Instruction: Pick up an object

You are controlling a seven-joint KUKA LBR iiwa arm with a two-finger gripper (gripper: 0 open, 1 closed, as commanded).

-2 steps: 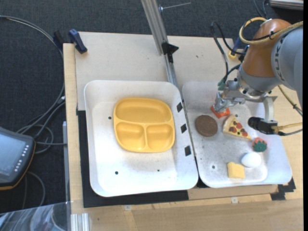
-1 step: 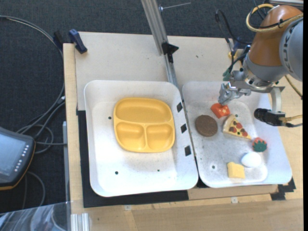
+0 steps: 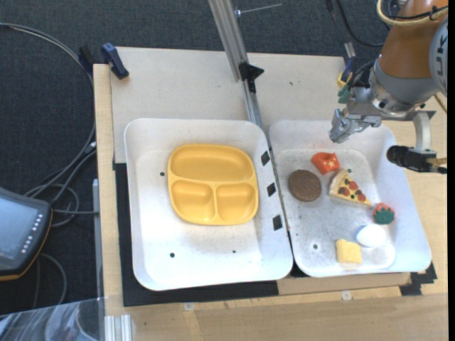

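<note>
Although the tool [image 3: 343,130] hangs over the far edge of the right bin [image 3: 409,212], nothing sits between its fingers, so by my reading the pick has not yet happened and the whole grasp and lift is left to do. Whether those fingers are apart or together I cannot tell; they show as one small grey cluster seen from above.

All the candidates lie in the right bin. Nearest the tool is a small red piece [image 3: 325,162], just toward the near side of the fingertips. Beside it rest a brown round disc [image 3: 306,185] and a pizza slice [image 3: 348,189], close to one another but apparently not touching. Farther toward the bin's near right corner are a strawberry-like piece [image 3: 384,214], a white egg-shaped item [image 3: 370,236] and a yellow block [image 3: 348,251].

On the desk's left half, the left bin [image 3: 142,219] carries a yellow divided tray [image 3: 212,184], well apart from the tool and no hindrance. A metal post [image 3: 229,30] rises along the seam between the bins, clear of the arm's reach from the right. My guess at the main difficulty: the red piece, disc and pizza slice crowd together, leaving little room for fingers to straddle one without nudging another, and the bin's far wall is close behind the tool.
</note>
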